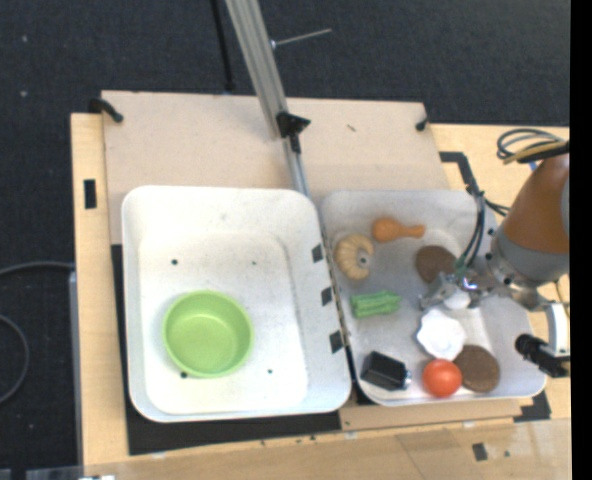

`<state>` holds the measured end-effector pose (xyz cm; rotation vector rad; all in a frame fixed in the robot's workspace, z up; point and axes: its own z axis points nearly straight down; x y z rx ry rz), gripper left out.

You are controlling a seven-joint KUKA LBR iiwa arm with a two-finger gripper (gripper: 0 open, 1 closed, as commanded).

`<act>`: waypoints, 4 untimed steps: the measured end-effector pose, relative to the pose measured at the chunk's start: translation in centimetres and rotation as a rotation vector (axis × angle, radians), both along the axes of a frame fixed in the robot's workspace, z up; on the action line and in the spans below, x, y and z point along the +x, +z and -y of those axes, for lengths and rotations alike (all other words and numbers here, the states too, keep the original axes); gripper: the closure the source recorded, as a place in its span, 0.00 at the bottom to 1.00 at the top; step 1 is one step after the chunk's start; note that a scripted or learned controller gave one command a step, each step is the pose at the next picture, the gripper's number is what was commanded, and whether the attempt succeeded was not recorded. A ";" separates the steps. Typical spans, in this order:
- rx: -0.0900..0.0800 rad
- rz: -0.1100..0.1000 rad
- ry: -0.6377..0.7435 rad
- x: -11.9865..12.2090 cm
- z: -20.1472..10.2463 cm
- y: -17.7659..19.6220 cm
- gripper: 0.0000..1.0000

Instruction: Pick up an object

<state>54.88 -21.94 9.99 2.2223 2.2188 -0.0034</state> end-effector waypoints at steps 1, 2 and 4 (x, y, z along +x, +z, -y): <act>-0.001 0.005 -0.003 0.1 0.1 1.3 1.00; 0.001 0.002 0.005 0.8 -0.1 7.1 1.00; 0.000 0.006 0.007 1.1 -0.6 16.3 1.00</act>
